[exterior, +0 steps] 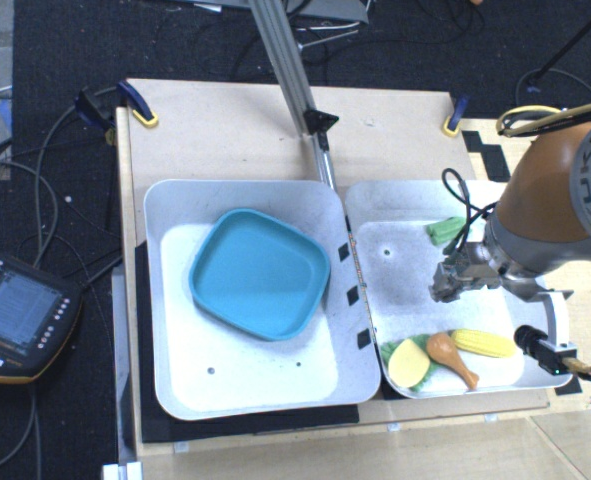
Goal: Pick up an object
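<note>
A robotics lab: clamped bench (225,138), loose floor cables (45,198), teach pendant (20,318).

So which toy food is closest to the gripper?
The green piece, just above the gripper. The yellow corn, orange drumstick and yellow-green piece lie farther below.

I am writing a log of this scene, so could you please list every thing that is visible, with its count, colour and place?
blue plate: 1, light blue, lying in the left bin
left bin: 1, white, left half of the bench
right bin: 1, white, right half of the bench
green item: 1, green, far part of the right bin, partly behind the arm
yellow corn-like toy: 1, yellow, near edge of the right bin
drumstick-like toy: 1, orange-brown, near edge of the right bin, beside the yellow one
round yellow-green toy: 1, yellow with green, near left corner of the right bin
handheld pendant: 1, dark with orange edge, on the floor left of the bench
gripper: 1, grey, low over the middle of the right bin
arm: 1, grey with orange band, entering from the right
</note>
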You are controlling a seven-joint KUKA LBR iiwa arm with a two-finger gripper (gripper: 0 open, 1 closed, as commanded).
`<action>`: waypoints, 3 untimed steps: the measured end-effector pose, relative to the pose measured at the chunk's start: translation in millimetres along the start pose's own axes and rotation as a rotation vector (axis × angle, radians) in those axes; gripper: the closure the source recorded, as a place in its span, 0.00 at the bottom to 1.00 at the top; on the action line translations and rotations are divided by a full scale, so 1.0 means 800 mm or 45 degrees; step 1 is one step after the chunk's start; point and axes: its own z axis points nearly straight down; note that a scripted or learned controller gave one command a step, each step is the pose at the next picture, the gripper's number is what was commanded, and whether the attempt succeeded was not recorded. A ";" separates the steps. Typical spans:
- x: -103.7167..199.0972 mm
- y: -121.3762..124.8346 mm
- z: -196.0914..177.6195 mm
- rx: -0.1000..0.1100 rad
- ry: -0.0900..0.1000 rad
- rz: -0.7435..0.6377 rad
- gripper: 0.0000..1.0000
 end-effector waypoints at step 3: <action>0.070 0.017 -0.090 0.006 0.003 -0.006 1.00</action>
